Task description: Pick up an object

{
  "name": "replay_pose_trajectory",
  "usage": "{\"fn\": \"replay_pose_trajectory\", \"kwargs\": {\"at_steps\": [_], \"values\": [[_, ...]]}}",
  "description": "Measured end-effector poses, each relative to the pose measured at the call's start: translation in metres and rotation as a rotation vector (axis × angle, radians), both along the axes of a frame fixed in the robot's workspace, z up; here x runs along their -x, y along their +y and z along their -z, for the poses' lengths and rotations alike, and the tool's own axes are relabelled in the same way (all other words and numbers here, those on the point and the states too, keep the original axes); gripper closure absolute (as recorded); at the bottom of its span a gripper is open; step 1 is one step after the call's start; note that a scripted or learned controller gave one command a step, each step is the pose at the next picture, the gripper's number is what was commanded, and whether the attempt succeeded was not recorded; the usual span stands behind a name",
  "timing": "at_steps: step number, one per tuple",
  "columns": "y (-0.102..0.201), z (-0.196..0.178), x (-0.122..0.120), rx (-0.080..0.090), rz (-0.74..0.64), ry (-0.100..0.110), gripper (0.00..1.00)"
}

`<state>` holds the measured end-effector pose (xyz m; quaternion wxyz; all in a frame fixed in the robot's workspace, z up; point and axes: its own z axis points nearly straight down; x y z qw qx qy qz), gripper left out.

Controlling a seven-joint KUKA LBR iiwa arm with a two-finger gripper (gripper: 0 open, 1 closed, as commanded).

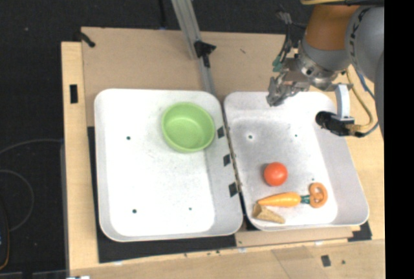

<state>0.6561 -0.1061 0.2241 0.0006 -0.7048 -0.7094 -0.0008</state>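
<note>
White plastic, both bins, side by side on the tan surface (129,57), and we go L to R. We see the left bin (129,206) holding one thing: a green bowl (188,127), upright, in its upper-right part, near the rim that meets the other bin. Rest of that bin's floor shows a few small dark dots.

Above the seam btw the bins a grey metal post (181,2) slants down from the top of the view to a dark clamp at the surface's far edge.

Next, the right bin (336,161). We find its objects all in the lower part: a red tomato (275,173) approx mid-floor; below it an orange carrot (281,200) lying sideways, green stem end pointing right; a tan wedge-shaped piece (268,213) just beside the carrot's left tip, near the bin's front rim; and a small orange pretzel-like piece (317,194) just right of the carrot's stem.

Over that bin's far rim hangs the tool (279,94), well apart from all four objects, nothing btw its tips as far as we see. It's dark and small here; we can't tell if it's spread or closed. Behind it the arm (339,12), grey w/ orange band, comes in from the upper right. A black cable fitting (333,121) sits at the bin's right rim.
</note>
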Motion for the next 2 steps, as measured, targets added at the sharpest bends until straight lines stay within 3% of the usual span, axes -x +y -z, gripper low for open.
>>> {"fn": "replay_pose_trajectory", "kwargs": {"at_steps": [1, 2], "values": [[0.052, -0.015, 0.013, -0.001, -0.001, 0.0, 1.0], [0.104, -0.007, 0.03, 0.001, 0.0, 0.001, 1.0]]}}
